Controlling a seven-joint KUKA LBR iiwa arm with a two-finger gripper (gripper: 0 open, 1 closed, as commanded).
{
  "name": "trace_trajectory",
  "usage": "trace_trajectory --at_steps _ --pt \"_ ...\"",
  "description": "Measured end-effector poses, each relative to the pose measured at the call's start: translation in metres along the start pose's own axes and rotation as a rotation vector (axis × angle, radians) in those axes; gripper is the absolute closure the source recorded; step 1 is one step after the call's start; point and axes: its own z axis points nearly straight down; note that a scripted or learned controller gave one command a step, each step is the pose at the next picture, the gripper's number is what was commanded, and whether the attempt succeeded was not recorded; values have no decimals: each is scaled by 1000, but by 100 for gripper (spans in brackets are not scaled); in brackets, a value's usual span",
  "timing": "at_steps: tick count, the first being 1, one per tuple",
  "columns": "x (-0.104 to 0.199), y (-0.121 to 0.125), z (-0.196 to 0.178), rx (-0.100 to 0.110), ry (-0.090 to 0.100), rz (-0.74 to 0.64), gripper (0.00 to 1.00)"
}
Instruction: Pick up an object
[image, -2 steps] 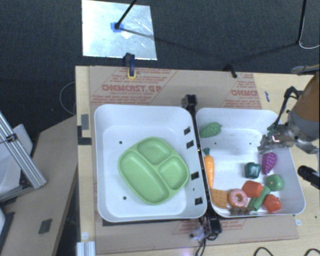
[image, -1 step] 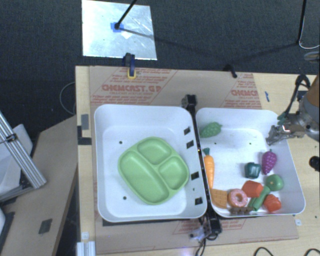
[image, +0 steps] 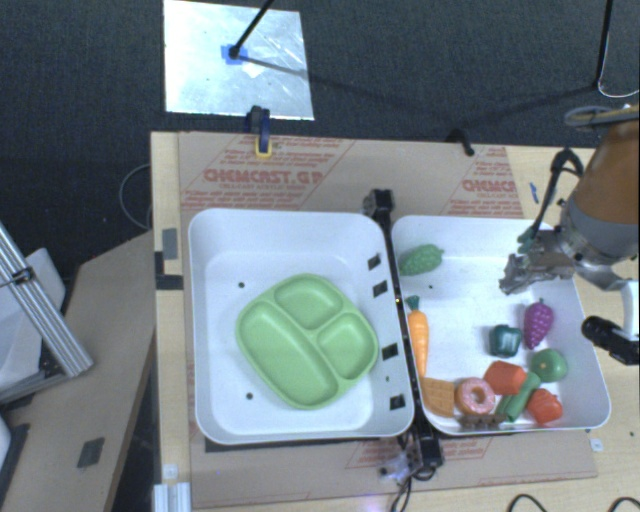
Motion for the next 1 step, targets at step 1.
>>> trace_trajectory --at_steps 1 --pt "62 6 -7 -1 1 -3 100"
